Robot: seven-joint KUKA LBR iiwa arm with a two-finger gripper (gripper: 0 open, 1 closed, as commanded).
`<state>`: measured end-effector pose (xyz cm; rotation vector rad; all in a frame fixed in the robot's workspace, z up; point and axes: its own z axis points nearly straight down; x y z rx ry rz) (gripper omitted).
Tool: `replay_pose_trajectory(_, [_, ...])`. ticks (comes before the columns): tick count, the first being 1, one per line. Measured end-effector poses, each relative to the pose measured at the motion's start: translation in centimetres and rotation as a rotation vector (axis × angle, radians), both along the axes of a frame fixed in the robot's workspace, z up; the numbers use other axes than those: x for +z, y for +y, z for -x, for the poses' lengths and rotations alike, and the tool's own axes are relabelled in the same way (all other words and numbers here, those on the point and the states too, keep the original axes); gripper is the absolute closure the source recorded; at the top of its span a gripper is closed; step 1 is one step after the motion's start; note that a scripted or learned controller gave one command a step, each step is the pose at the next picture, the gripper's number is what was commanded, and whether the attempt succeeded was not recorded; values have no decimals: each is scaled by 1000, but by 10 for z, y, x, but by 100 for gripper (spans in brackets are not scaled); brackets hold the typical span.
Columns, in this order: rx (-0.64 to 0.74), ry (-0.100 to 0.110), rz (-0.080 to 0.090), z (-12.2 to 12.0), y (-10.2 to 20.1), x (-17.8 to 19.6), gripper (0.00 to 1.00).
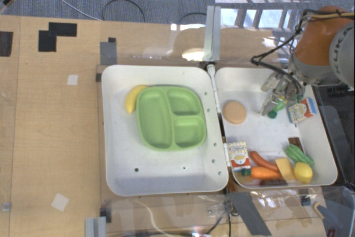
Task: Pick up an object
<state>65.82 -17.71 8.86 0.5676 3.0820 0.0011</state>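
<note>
Setting: wooden bench (50, 136) on blue carpet, bearing two shallow white bins side by side.

Left bin (161, 175): green divided plate (169, 117) near the middle; banana (133, 97) touching the plate's left edge.

Right bin (260, 136): tan round bun (234, 112) near the left wall. Along the front: small carton (238, 154), carrot (265, 172), sausage (263, 161), cheese wedge (285, 169), lemon (303, 172), green vegetable (299, 154). Small packet (301, 111) near the right wall.

Arm: gripper (279, 96) low over the back of the right bin. A green-tipped item (273, 112) sits at its tip; whether the claw is open, shut or grasping it cannot be told.

Step, as judged: the approach or grasp.

Next move: secure a grip, then lift straight up.

Clearance: packet just beside the gripper; bare floor toward the bun; front row crowded.
</note>
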Motion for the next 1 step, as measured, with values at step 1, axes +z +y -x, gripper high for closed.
replay_pose_trajectory(1, [8,-16,5,-4,1,15,100])
